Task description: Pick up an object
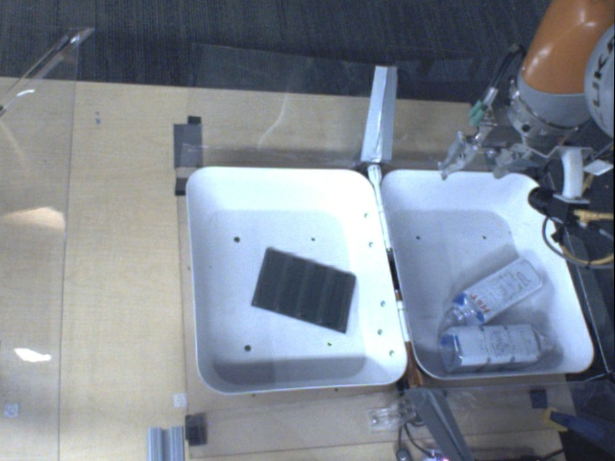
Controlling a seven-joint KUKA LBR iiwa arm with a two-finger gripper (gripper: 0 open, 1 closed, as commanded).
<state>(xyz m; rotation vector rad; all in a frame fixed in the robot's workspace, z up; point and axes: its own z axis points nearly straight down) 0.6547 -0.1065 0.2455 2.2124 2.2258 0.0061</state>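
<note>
A pale wooden bench sits against dark grey carpet, which runs along the bench's far edge. A clear plastic sheet covers the bench's left part, catching soft glare.

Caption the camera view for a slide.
KUKA gripper above right bin's far rim; two bottles inside; dark ribbed pad in left bin.

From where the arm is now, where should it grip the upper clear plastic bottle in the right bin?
Probably mid-body, across the label. The upper clear plastic bottle lies on its side, slanting, so descend from above with the gripper closing across its narrow width. The second bottle lies close below its capped end.
</note>
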